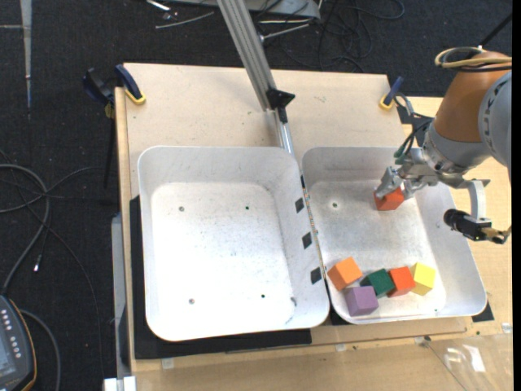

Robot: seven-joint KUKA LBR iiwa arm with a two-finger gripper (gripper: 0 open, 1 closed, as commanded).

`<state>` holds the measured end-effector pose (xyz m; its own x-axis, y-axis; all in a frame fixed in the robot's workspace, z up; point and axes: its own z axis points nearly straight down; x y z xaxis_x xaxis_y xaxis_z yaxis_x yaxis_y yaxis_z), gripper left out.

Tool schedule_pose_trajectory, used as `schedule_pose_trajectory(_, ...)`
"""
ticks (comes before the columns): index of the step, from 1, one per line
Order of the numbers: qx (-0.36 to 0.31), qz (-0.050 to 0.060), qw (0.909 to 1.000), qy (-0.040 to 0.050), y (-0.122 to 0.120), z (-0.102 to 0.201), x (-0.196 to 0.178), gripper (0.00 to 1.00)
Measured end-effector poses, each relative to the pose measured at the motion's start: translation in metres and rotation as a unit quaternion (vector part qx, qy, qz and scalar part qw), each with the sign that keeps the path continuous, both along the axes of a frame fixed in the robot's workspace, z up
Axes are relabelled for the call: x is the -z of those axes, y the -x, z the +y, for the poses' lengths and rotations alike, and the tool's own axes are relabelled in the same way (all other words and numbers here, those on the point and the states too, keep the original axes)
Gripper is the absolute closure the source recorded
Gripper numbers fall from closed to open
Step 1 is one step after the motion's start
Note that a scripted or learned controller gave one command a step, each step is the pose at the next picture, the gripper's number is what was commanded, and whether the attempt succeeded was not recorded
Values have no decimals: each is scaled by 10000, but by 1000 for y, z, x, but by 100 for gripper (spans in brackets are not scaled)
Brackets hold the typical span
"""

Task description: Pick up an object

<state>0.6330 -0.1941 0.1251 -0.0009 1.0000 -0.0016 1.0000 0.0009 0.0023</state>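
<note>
My gripper (pixel 396 186) reaches in from the right over the far part of the right bin (pixel 355 160). A red block (pixel 389 200) sits between its fingertips, tilted, and the fingers are shut on it. Along the near edge of the same bin lie an orange block (pixel 345 271), a green block (pixel 378 283), a red-orange block (pixel 401 280), a yellow block (pixel 424 277) and a purple block (pixel 361 300), clustered together and well apart from the gripper.
The left bin (pixel 163 169) lies beside the right one, the two meeting at a shared ridge (pixel 305 226). A slanted metal pole (pixel 248 47) ends at the far edge between the bins. Clamps (pixel 130 88) grip the bench's far corners.
</note>
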Motion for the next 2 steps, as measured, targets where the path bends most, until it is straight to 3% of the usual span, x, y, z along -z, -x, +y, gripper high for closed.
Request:
schedule_pose_trajectory(1,-43,11,10000,-27,-5,81,-13,100)
schedule_pose_trajectory(2,-46,-34,10000,-19,-41,153,-74,100)
